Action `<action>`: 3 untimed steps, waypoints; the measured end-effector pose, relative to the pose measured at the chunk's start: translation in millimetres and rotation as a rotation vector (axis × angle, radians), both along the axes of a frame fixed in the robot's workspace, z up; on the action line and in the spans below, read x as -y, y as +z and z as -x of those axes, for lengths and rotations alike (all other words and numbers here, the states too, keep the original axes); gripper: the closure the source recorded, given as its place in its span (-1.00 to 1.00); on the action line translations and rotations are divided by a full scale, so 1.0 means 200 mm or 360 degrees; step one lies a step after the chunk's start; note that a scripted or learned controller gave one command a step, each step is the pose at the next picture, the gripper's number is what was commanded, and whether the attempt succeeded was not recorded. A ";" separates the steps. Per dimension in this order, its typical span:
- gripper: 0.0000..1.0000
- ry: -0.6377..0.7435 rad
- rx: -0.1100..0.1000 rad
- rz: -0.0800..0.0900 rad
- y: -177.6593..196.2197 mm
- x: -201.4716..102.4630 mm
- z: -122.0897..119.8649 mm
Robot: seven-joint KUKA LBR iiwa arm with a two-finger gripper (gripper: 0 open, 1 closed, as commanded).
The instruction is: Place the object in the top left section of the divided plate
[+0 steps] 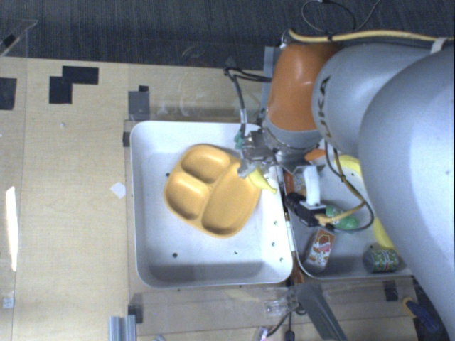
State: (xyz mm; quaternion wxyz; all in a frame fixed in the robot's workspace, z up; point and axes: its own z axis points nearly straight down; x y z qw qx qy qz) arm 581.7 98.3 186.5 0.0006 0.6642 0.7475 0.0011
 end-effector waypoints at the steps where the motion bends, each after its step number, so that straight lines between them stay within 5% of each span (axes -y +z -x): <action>1: 1.00 0.0133 0.0004 0.0000 0.11 -0.16 -0.29; 2: 1.00 0.0338 0.0007 0.0001 0.42 -0.21 -0.22; 3: 1.00 0.0561 0.0000 0.0000 -0.25 -0.44 0.11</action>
